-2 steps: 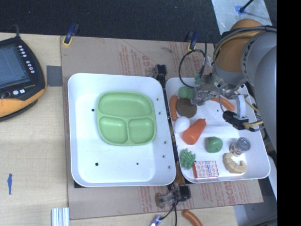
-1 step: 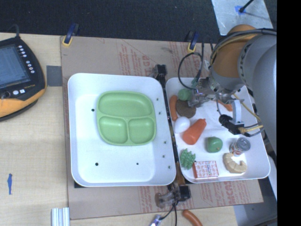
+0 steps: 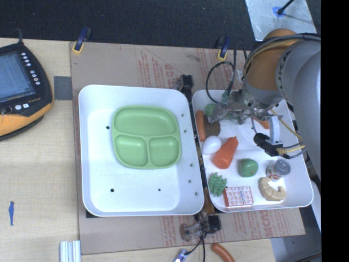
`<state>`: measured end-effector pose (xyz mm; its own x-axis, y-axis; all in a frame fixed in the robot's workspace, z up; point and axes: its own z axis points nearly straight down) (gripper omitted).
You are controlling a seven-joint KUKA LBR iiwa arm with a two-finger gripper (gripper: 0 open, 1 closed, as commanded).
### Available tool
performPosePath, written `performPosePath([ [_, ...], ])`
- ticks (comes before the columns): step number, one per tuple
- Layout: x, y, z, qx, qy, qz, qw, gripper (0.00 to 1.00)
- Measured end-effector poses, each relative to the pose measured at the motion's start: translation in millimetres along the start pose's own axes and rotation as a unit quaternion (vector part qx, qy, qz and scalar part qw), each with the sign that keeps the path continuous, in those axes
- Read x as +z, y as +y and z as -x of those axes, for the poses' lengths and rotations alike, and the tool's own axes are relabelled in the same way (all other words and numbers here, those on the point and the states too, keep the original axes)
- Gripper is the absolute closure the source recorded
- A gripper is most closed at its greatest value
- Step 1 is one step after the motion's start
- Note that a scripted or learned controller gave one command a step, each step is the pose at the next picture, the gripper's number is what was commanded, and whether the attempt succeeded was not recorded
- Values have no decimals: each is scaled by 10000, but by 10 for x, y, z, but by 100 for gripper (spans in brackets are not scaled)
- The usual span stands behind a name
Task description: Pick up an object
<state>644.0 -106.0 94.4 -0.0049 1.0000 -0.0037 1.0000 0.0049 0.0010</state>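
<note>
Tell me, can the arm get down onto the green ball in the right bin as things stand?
Probably yes. The green ball lies apart from the orange bottle and the can, with nothing over it. The gripper is at the bin's far end, so it would only need to travel across.

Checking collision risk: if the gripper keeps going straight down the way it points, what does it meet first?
Probably the dark brown item under the gripper, at the right bin's upper left, beside the sausage. Depth is unclear from this slant.

Green three-compartment plate point(image 3: 146, 136) in the left white bin point(image 3: 95, 195), orange-edged teach pendant point(image 3: 20, 89) far left, blue clamps point(image 3: 82, 39) along the cardboard sheet point(image 3: 142, 64).
</note>
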Motion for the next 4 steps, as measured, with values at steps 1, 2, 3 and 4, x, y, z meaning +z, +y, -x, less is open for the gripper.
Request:
performPosePath([
  [1,-301,-174,987,18,11,-14,10000,0],
  [2,21,124,1053,1,16,-9,10000,0],
  [3,-94,131,1057,-20,8,-3,10000,100],
  [4,-617,71,628,8,19,-1,10000,100],
])
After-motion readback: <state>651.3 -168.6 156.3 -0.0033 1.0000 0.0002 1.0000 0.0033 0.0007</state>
